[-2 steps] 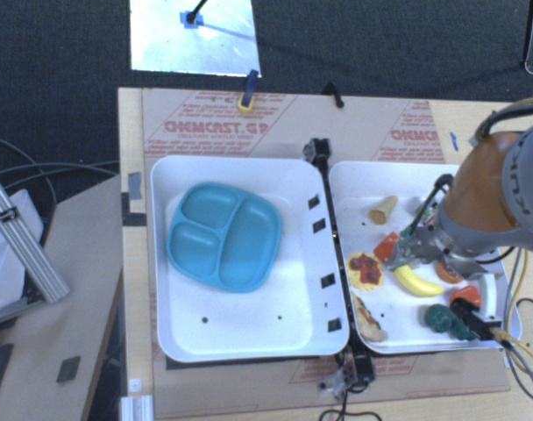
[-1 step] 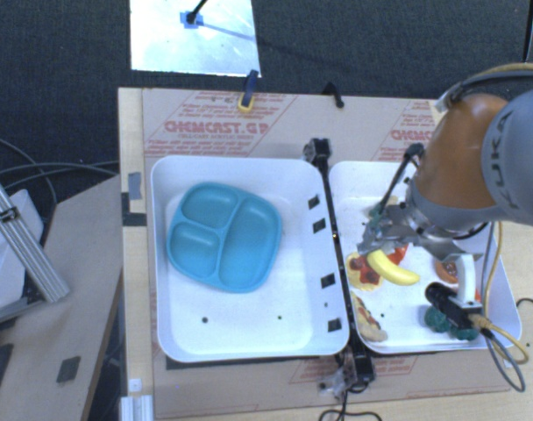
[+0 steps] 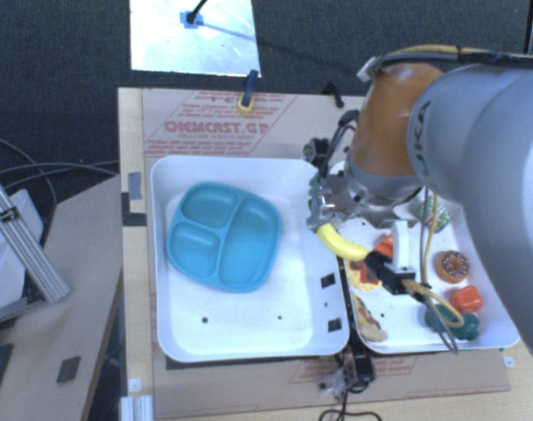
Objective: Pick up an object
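Curved yellow banana [image 3: 341,242], smooth plastic, lies across divide between bins, directly under gripper [image 3: 326,207]; gripper state cannot tell. Right bin [image 3: 499,323]: round frosted donut [image 3: 451,266], orange tomato-like piece [image 3: 466,299]. Left bin [image 3: 249,336]: glossy blue sectioned plate [image 3: 223,235].

I count two white bins on my bench: the left bin [image 3: 249,340] and the right bin [image 3: 494,327]. In the left bin lies one blue divided plate [image 3: 223,235], and it has three compartments. In the right bin I count one banana [image 3: 341,241] at nine o'clock, one doughnut [image 3: 451,266] at three o'clock, one orange-red fruit [image 3: 466,300] at about four o'clock, and one slice of pizza [image 3: 368,316] at seven o'clock. The rest there is a tangle under my wrist; I cannot count it. Beyond the bins, at twelve o'clock, lies one shiny square sheet [image 3: 194,24].
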### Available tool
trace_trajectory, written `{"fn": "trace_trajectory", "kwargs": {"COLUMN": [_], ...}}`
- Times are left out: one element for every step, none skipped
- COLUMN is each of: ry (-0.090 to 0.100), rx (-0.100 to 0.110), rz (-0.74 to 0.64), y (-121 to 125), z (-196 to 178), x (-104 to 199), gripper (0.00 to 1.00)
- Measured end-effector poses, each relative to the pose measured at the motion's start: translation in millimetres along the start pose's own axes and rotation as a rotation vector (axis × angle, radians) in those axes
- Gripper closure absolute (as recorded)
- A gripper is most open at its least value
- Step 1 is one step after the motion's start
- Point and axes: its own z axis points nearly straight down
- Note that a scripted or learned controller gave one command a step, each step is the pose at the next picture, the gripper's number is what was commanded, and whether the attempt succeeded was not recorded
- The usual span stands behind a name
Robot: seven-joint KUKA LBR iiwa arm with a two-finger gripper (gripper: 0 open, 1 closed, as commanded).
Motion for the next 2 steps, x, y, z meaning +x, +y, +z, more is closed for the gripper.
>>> {"fn": "trace_trajectory", "kwargs": {"ry": [-0.002,0.0], "rx": [-0.001,-0.009], "rz": [0.007,0.004], "y": [8,54], "z": [-48,-133], "x": [11,56], "gripper": [1.0,1.0]}}
